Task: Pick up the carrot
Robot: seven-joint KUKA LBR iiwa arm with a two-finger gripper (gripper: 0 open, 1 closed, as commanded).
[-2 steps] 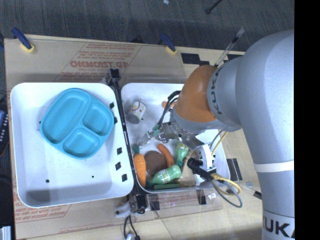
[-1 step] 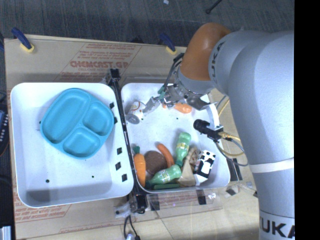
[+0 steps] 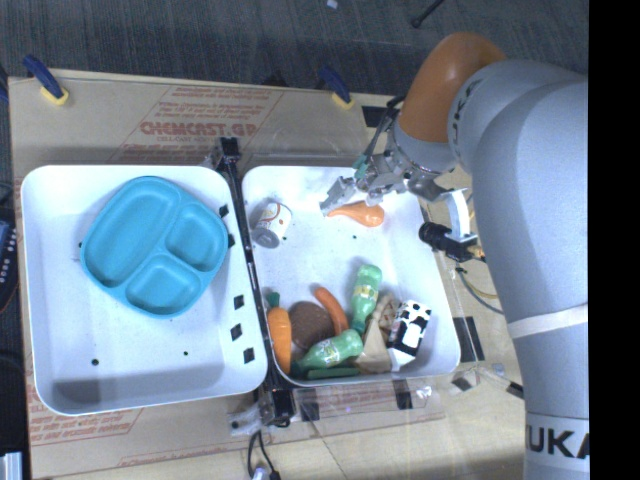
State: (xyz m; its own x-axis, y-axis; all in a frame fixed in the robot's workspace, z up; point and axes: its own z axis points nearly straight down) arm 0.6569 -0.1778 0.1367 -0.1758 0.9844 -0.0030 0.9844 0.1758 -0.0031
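Note:
The carrot (image 3: pixel 279 339) is orange with a small green top and lies lengthwise against the left wall of the right bin (image 3: pixel 300 183), near its front corner. My gripper (image 3: pixel 345 192) hangs over the back of that bin, far from the carrot. Just below the gripper and to its right lies an orange, drumstick-shaped toy (image 3: pixel 361 213). The view does not let me tell whether it touches the gripper.
Beside the carrot are a brown round item (image 3: pixel 310 323), an orange-red sausage shape (image 3: pixel 331 308), two green bottles (image 3: pixel 365 288), (image 3: pixel 335 349) and a black-and-white toy (image 3: pixel 410 328). A small silver can (image 3: pixel 268 221) lies at the back left. The left bin holds a blue divided plate (image 3: pixel 155 243).

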